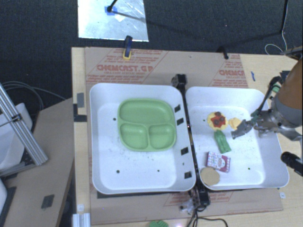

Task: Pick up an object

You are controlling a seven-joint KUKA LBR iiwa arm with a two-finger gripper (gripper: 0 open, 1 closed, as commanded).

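Green block [222, 141], a small oblong toy, lies tilted near the middle of the right bin [270, 171]. It seems the likeliest thing to pick, since the gripper [238, 129] hangs just beside its upper right end. Whether the fingers are spread or closed cannot be told at this size, and nothing can be seen held between them.

Just above the block sit a red and yellow toy [217, 120] and a small yellow piece [234, 123], close together. Below it lie a red and white packet [218, 161] and, touching the packet's lower edge, a tan disc [209, 176]. The left bin [102, 141] holds a green divided plate [146, 125].

For a clean grasp, the fingers would best straddle the block across its narrow width, centred along its length, and come straight down so as not to nudge the yellow piece nearby.

The arm [289, 100] enters from the right, its grey wrist leaning over the right bin's far side, the tool pointing left and downward towards the toys.
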